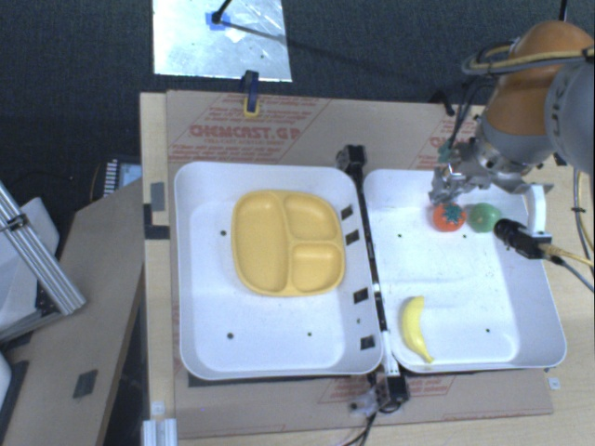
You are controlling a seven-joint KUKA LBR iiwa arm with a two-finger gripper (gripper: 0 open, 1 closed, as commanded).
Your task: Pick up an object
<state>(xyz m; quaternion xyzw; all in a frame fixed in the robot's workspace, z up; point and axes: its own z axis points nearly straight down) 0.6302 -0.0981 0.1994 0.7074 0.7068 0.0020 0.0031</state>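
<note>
Banana [416, 329] hugs right bin's [535, 342] near-left edge; open floor beside it.

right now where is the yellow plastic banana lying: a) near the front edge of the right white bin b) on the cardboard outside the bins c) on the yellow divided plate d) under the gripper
a: the yellow plastic banana lies near the front of the right white bin, apart from the gripper at the bin's back.
</note>
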